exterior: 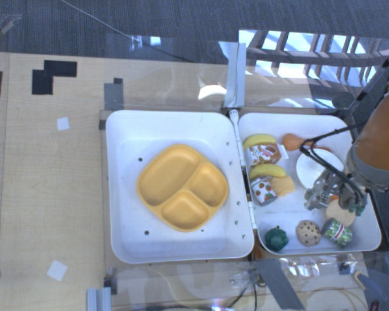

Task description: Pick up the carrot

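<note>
In the right bin's (375, 241) near corner the gripper (329, 196) hangs low over crowded toy food beside a white plate (310, 168); whether it is open or grasping anything, I cannot tell. The carrot (298, 142) lies farther back, apart from it, so closing here would likely catch the wrong item.

White bins (175, 248) smooth glossy plastic; yellow divided plate (183, 186) matt plastic; bench (45, 193) pale wood.
</note>
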